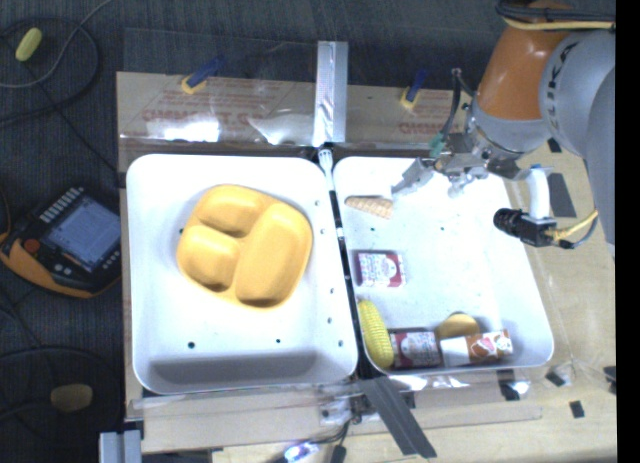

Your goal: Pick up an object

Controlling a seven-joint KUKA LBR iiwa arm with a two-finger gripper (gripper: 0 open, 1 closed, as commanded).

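Two shallow white bins sit side by side on a worktop. The left bin (150,351) holds a large yellow lumpy object (244,243), like three joined buns. The right bin (500,271) holds a small ridged tan piece (366,206) near its upper left, a dark red packet (379,269) below that, and, along the bottom edge, a corn cob (374,333), a dark bottle (415,348), a yellow piece (458,325) and a red and white packet (480,347). The grey arm's jaws (452,165) hang over the right bin's upper edge; open or closed, I cannot tell.
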